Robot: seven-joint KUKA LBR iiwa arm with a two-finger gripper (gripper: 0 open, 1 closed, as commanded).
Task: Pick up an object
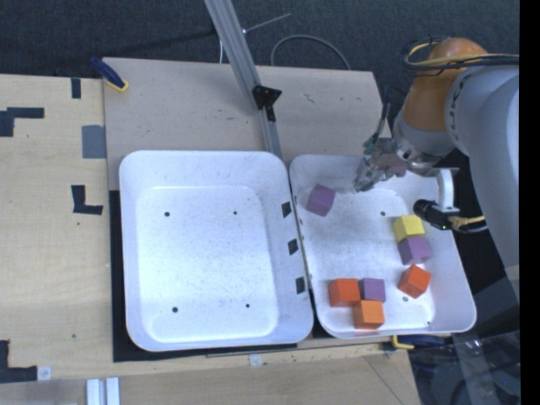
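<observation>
So far nothing is lifted: the purple cube (320, 200) lies alone near the right bin's (447, 310) far left corner, just beside the tool (369, 178), whose opening I cannot tell. The grasp remains to be made. Other cubes cluster toward the near edge; a wooden counter (169, 108) carries both bins.

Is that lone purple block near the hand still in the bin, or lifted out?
In the bin. The purple block lies on the right bin's floor, left of the hand, apart from it.
</observation>
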